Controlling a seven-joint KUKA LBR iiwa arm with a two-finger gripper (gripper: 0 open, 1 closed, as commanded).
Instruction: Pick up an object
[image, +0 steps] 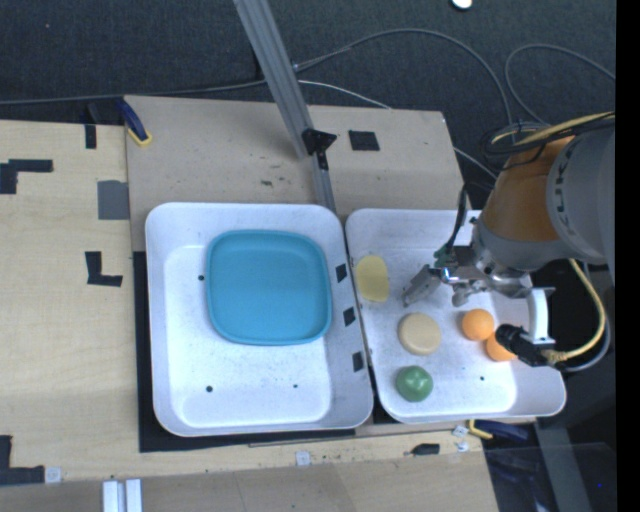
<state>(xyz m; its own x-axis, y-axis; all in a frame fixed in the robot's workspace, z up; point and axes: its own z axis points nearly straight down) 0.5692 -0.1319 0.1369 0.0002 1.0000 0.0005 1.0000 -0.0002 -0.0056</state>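
Bench (240, 150) is a scuffed tan board with bits of black tape stuck on it and a yellow-and-blue clip (135, 124) near the back left corner. Two white bins sit right on it, left bin (180, 400) and right bin (540, 400), edges touching.

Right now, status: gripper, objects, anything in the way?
Gripper low over right bin, nothing between its fingers. Cream puck nearest, with yellow piece, orange ball and green ball around it. Blue plate in left bin.
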